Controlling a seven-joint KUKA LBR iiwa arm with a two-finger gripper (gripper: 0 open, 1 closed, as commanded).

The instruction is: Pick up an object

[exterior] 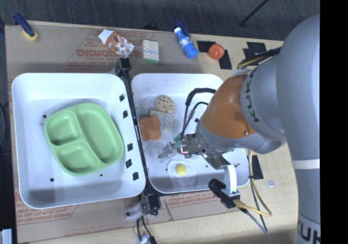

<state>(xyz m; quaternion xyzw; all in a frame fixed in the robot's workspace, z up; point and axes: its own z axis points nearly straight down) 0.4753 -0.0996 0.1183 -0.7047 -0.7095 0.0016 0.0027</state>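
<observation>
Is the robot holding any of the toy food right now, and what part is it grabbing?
I can't tell. The tool sits low in the right bin above the fried egg, mostly hidden under the wrist.

The arm (255,112) covers the right bin's (163,82) far right side; its gripper (182,148) is too small to read. A blue clamp (24,26) at top left looks blurred.

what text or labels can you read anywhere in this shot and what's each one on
"KU", large dark letters, the rest hidden: on the grey arm.
Faint red print on the cardboard behind the left bin: too blurred to read.
Small packets on that cardboard: print too small to read.
</observation>
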